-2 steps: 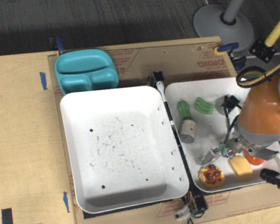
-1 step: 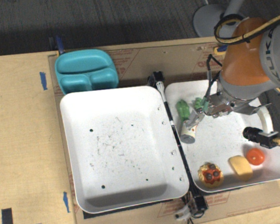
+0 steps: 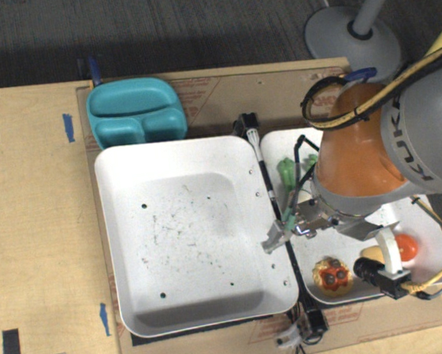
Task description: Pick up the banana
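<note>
The grey-and-orange arm [image 3: 377, 150] is reaching over the right bin [image 3: 440, 222], its pincer [image 3: 279, 235] hanging at the divide between the two bins; whether it is released or clenched cannot be told. The banana [image 3: 390, 254] is lying in the right bin's near part, just beside an orange-red fruit [image 3: 406, 247] and near a brown round object [image 3: 332, 274].

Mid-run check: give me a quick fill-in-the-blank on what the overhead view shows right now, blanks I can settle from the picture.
1. The arm hangs over the ____ of the two white bins.
2. Behind the left bin sits a divided tray coloured ____.
3. The band above the arm's wrist is ____.
4. The small round red-and-yellow object lies near the ____ wall of the right bin.

Missing words: right; teal; orange; front
</note>
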`<state>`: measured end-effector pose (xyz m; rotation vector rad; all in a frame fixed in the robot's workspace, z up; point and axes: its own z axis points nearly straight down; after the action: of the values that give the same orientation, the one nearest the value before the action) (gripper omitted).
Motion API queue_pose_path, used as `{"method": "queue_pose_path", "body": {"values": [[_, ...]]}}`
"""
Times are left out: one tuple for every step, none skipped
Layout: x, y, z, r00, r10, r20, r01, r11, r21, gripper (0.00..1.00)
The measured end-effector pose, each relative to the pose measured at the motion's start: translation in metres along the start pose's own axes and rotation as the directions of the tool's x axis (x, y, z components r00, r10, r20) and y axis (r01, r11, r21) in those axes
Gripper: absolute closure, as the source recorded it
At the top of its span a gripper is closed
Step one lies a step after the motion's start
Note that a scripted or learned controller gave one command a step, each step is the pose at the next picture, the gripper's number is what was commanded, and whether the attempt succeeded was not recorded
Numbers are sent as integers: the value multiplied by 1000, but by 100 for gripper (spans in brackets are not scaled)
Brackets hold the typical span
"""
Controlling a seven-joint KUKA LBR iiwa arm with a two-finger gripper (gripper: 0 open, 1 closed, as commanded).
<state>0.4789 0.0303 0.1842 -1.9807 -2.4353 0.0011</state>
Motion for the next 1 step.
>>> {"method": "queue_pose_path", "body": {"values": [[70, 15, 30, 999, -46, 0, 46, 999, -1, 0]]}}
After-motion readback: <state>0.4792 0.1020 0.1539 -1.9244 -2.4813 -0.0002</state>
